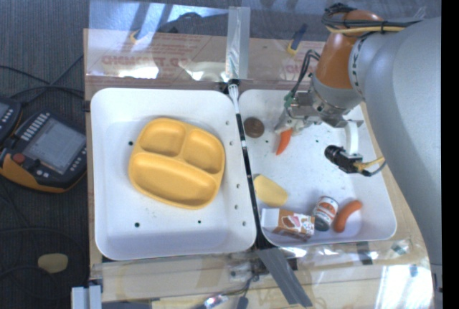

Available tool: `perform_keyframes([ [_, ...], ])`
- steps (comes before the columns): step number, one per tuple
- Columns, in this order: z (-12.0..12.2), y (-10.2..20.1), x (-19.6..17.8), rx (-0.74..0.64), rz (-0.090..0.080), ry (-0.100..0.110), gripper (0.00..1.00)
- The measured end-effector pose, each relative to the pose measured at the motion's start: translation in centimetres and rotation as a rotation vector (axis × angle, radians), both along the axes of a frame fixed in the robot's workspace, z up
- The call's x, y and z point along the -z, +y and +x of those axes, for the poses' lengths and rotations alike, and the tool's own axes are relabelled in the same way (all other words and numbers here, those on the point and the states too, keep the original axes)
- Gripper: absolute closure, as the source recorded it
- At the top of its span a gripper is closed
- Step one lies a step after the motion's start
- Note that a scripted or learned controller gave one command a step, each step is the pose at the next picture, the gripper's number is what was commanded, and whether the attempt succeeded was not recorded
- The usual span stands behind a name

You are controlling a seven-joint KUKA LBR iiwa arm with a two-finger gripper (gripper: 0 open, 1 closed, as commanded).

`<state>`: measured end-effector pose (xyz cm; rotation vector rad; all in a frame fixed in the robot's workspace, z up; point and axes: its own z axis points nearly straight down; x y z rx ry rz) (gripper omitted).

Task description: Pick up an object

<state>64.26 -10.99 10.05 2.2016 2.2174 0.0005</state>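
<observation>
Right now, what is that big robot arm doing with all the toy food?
The grey arm's gripper hangs over the right white bin, right above a small orange carrot. I can't tell if it has grabbed it. A yellow divided plate sits in the left white bin.

The left bin (107, 229) holds a yellow tray (177, 161) with 3 compartments. In the right bin (380, 225) the pincer (295, 120) hangs just above the top end of a carrot (283, 142), with a brown disc (254, 127) to its left. Nearer the front lie a yellow wedge (270, 190), a packet (295, 224), a can (325, 213) and a sausage (348, 214). A pendant (41, 150) sits on the floor at left.
</observation>
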Motion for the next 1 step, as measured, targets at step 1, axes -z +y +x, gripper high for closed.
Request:
perform_keyframes([
  [1, 2.40, 4.22, -8.35, 0.005, 0.008, 0.013, 1.00],
])
